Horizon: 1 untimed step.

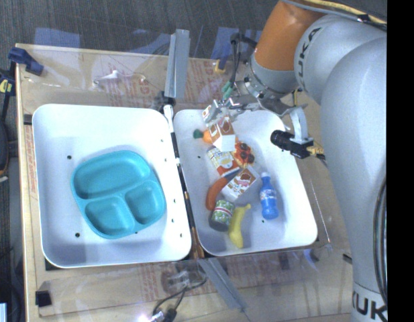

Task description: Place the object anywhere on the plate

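Turquoise plate (117,193), white bins (52,133), blue bottle (268,198), yellow banana (238,225).

The grey arm (347,113) runs off the frame at three o'clock and six o'clock. Its gripper (223,109) blurs into clutter at the right bin's (297,230) twelve o'clock edge. Overlapping cartons (223,136) leave labels too small to read.
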Motion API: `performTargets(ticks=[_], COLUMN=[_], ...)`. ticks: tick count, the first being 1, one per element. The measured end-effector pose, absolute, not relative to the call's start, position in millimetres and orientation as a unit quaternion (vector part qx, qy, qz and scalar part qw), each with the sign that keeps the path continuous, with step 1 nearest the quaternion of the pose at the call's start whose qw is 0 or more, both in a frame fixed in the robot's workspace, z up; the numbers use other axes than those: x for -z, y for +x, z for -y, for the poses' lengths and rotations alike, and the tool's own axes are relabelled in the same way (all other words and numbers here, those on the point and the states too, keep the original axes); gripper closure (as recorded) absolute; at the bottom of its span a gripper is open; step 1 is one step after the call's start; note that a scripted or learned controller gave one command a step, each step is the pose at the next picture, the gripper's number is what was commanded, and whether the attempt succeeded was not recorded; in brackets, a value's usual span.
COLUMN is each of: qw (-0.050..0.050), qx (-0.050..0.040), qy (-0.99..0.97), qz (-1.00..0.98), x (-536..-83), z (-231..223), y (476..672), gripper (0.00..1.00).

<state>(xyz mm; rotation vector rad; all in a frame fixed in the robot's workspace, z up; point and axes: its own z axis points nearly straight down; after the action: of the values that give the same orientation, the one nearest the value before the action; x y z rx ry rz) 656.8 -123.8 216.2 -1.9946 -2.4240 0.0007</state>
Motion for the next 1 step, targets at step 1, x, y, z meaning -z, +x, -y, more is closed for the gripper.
performTargets(ticks=[1], qw=[0.002], qx=[-0.0014], qy=[-0.543], qz=[0.84], x=[-190.6], z=[67.0], y=[631.8], gripper=[1.0])
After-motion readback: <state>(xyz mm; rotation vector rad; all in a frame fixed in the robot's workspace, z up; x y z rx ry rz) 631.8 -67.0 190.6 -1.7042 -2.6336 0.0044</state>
